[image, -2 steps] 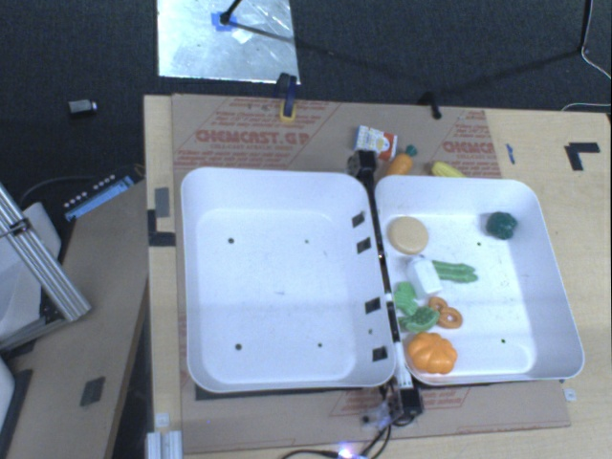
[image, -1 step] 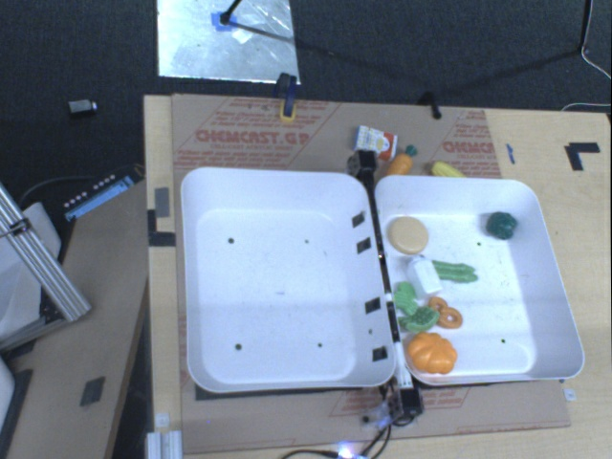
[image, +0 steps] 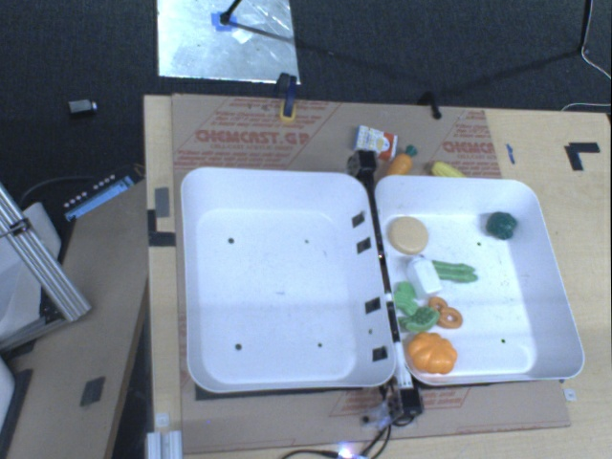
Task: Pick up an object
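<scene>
Candidate objects crowd right bin (image: 535, 256) near divider: orange pumpkin toy (image: 431, 352), tan disc (image: 408, 234), green pod (image: 453, 273); dark green lump (image: 501, 224) sits apart, likely easiest pick; gripper state: cannot tell.

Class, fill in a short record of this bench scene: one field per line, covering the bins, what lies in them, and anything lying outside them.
left bin: white, shallow
right bin: holds toy foods
near its left wall: tan round piece, orange pumpkin
near its far right corner: dark green piece
middle: green pod, orange ring
outside, beyond the bins: carrot, yellow piece
</scene>
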`<state>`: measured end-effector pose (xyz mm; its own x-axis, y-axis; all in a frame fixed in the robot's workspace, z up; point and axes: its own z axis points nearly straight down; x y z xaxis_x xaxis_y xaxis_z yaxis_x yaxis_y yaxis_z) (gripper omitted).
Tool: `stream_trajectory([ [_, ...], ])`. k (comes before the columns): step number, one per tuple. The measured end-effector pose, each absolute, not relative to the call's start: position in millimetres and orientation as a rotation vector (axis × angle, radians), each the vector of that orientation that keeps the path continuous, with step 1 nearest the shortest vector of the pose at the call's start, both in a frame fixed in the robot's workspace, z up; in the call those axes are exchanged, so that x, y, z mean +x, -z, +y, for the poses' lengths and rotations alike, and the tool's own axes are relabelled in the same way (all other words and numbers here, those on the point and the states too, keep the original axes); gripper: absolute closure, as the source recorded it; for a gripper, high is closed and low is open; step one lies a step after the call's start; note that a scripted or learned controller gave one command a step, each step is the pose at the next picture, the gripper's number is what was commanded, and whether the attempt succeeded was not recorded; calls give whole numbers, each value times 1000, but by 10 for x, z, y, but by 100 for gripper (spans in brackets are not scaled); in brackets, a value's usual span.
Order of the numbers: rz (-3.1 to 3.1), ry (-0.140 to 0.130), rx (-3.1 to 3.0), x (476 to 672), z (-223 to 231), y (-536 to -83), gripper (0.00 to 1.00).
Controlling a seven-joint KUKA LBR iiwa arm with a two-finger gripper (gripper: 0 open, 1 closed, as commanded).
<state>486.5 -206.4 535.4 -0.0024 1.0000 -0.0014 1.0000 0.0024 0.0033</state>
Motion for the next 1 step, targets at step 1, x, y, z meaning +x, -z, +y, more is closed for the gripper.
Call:
stream_trajectory([
  [1, 2222, -2, 2216, 4865, -2064, -5354, 100],
])
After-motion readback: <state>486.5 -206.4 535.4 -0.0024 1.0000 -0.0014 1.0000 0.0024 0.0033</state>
